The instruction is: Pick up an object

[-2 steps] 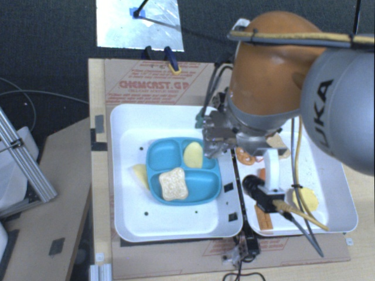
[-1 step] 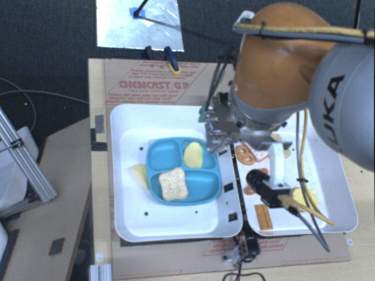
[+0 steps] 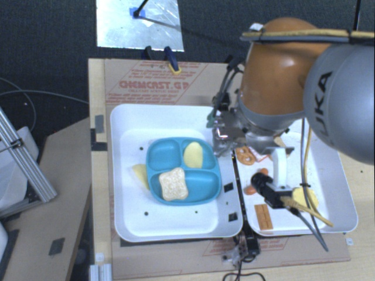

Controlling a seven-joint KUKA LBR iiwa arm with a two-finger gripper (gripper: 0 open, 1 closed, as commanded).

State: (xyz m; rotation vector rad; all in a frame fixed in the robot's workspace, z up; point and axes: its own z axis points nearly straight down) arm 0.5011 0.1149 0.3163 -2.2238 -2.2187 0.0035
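The claw point(image 3: 225, 134) hangs at the frame's centre beside the blue tray point(image 3: 183, 170) — open or shut, I cannot tell — it may strike the tray's rim and miss.

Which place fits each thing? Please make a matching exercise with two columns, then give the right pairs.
Things:
1. blue divided plate
2. toast slice
3. pretzel
4. yellow oval food piece

Places:
A. right bin
B. upper right compartment of the plate
C. on the floor of the left bin
D. lower compartment of the plate

Pairs: 1-C, 2-D, 3-A, 4-B
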